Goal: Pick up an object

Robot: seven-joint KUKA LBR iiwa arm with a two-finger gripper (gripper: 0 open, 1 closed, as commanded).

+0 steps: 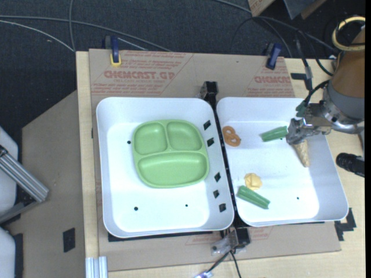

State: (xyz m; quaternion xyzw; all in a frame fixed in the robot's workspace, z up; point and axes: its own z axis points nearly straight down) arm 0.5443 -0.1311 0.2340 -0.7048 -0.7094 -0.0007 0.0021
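Note:
My gripper [298,133] hangs low over the far right part of the right bin [324,204]. A green stick [273,134] lies just to its left, its end close to the gripper. A tan cone-shaped piece [303,153] lies directly below and in front of the gripper. I cannot tell whether either one touches it. A brown pretzel [231,136] sits near the bin's left wall. A small yellow piece [253,181] and a second green stick [253,197] lie toward the front.
The left bin [116,213] holds a green divided plate [171,153]. A black divider [218,155] with clips runs between the bins. The arm's grey body and orange band [351,80] rise at the right edge. Cables cross the dark floor behind.

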